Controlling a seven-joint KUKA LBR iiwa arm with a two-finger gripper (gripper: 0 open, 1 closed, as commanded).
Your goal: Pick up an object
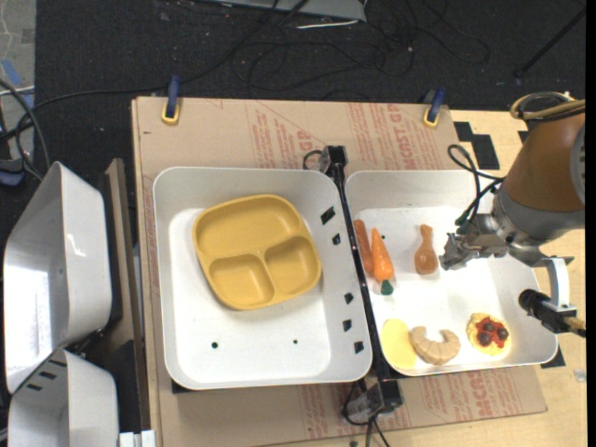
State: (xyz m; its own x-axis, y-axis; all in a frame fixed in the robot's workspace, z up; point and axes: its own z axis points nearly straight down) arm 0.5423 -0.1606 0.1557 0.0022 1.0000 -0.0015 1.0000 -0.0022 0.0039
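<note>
The right bin holds an orange carrot by its left wall, a small brown wooden spoon, a pale croissant beside a yellow disc, and a little fruit tart at the front right. My gripper hangs over the right bin's middle, just right of the spoon and apart from it. Nothing shows between its fingertips.
The left bin bears a yellow divided plate. Dark clips run along the divider between the bins. The grey arm with its orange band comes in over the right bin's right side. White tubs stand at far left.
</note>
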